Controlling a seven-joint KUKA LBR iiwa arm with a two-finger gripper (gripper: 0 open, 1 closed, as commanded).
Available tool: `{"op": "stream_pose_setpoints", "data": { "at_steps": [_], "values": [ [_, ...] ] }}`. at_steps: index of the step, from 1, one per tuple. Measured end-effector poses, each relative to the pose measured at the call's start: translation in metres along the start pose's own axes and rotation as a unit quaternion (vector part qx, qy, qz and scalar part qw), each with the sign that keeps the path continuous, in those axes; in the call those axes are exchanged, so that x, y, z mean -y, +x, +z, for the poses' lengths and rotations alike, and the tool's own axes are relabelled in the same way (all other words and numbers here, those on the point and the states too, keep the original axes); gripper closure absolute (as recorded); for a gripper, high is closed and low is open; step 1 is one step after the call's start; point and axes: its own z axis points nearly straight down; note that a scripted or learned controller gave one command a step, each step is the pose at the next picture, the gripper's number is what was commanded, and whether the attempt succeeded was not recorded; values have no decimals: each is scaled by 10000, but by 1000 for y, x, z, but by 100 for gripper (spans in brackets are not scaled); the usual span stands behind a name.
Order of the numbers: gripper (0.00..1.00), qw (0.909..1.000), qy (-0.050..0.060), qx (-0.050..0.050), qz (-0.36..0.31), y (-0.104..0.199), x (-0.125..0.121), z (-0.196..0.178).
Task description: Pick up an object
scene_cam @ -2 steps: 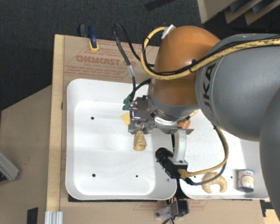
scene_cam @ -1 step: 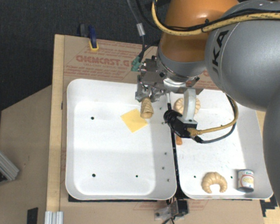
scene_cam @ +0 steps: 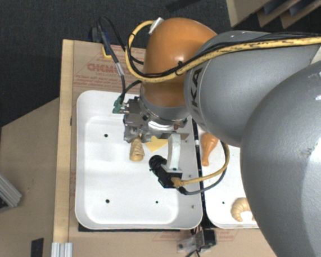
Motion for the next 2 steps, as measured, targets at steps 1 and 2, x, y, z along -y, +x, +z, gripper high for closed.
{"op": "stream_pose_setpoints", "data": {
  "at_steps": [1,2],
  "values": [
    [100,9999,-78,7,73,-93,-5,-63],
    [100,9999,-139,-21,29,-118,38,-210]
  ]
}}
